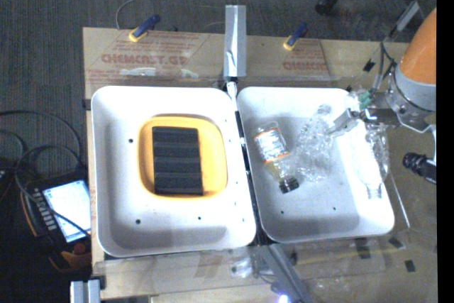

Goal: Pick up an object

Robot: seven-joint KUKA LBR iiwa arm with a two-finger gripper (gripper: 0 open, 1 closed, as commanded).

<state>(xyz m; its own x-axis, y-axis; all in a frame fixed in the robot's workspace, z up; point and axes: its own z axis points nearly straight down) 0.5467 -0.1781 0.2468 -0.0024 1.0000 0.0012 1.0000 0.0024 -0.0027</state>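
arm [418, 74] reaches over the right bin's [319, 223] far right corner | gripper [362, 104] state: cannot tell | small labelled bottle [275, 152] lies mid-bin, touching crumpled clear plastic [312, 145] | left bin [113, 223] holds yellow tray [216, 160] with black block [176, 160]

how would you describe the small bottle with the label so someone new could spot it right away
Look at the right-hand white bin of the two. Near its left wall, beside the divider, lies a small clear bottle on its side, its dark cap towards the near edge. Its white and orange label sets it apart from the crumpled clear plastic just to its right.
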